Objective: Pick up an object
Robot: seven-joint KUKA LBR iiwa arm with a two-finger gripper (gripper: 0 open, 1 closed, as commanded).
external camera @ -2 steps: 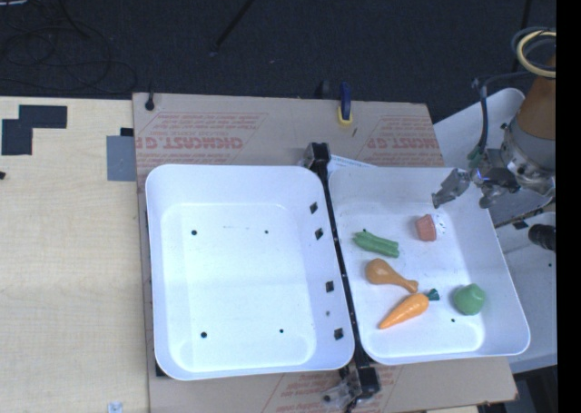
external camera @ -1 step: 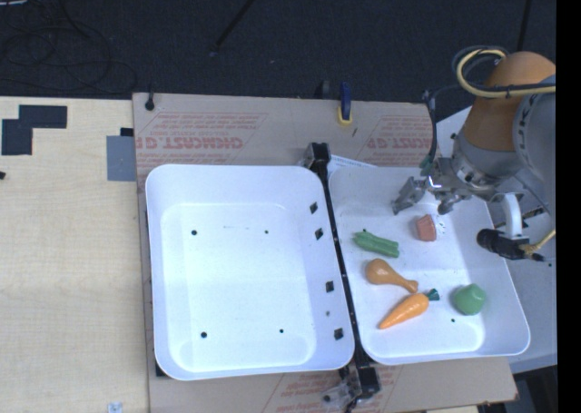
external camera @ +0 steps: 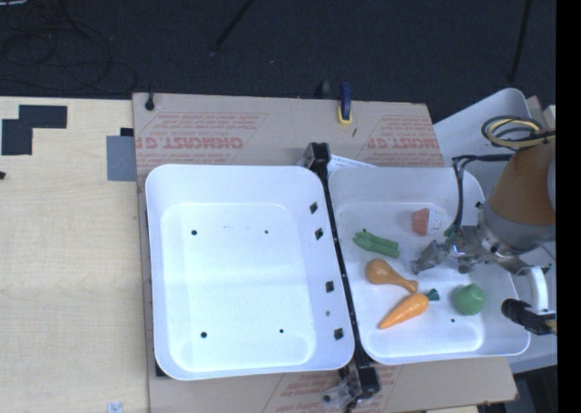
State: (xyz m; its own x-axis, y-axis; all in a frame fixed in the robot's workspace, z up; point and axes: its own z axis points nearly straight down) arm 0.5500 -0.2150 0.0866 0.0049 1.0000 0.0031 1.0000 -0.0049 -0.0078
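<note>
Nearest the camera, along the bench's front edge, the cardboard sheet (external camera: 300, 391) carried two shallow white bins set side by side, the left bin (external camera: 156, 266) and the right bin (external camera: 454, 340), with a black clip strip (external camera: 329, 248) running down the seam between them. All the loose things lay in the right bin. An orange toy carrot (external camera: 404, 310) lay tilted near the front wall, its green stem end pointing toward the arm, and just behind it an orange pear-shaped toy (external camera: 388, 274) lay on its side, the two close together but whether touching could not be told. A green pea-pod-like toy (external camera: 376, 242) lay behind that, nearer the centre seam, and a small reddish piece (external camera: 419, 221) sat toward the back wall. A round green toy (external camera: 469, 299) rested near the front right corner. The gripper (external camera: 434, 259) reached in from the right, low over the bin floor, with the grey arm and its orange band (external camera: 526, 186) behind it. Its fingers (external camera: 427, 262) looked spread, with nothing seen between them, though the small blurred metal parts made this uncertain. The pear-shaped toy lay just to the left of the fingertips, the carrot just in front of them, and the round green toy to the right near the wrist. Open white floor remained along the right bin's back wall.
</note>
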